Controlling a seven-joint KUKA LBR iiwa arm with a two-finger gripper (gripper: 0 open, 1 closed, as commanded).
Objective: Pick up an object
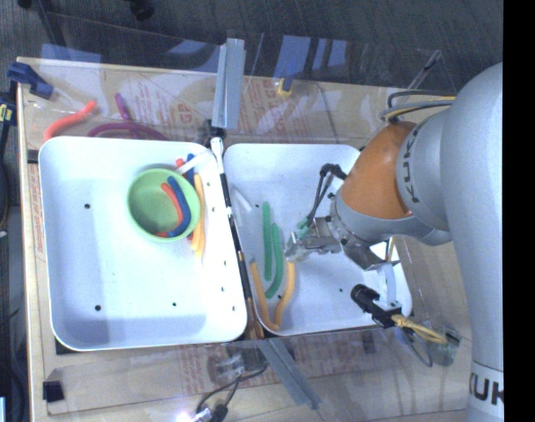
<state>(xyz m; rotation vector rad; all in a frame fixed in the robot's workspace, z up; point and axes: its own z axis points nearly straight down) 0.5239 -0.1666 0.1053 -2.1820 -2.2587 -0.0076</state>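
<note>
A: Entry, camera view. Where are the fingers (295,246)?

B: Down inside the right bin (276,161), near its middle, at the end of the arm (381,192).

A: State of the fingers?

B: Cannot tell. The tips are small and blurred against the white floor. Nothing is visibly caught between them.

A: Nearest object?

B: The green strip (270,236). It lies flat on the bin floor just beside the fingers, on the side away from the arm. Whether it touches the tips, I cannot tell.

A: Orientation of it?

B: Long and narrow. Its long axis runs top to bottom of the view and crosses the line of the arm's reach. It leans slightly, so the far end sits a little further from the fingers than the near end. The fingers stand level with its lower half.

A: Anything else close by?

B: An orange strip (287,290), bent into a U. One leg comes up just below the fingers, nearly to the tips. The bend lies further down, by the bin's near wall. The other leg rises beyond the green strip.

A: Further out?

B: The left bin (83,262), well apart from the fingers, past the green strip and both bin walls. It holds a green bowl (153,202) with a red piece (174,197) in it. Both bins rest on the tabletop (162,95).
</note>
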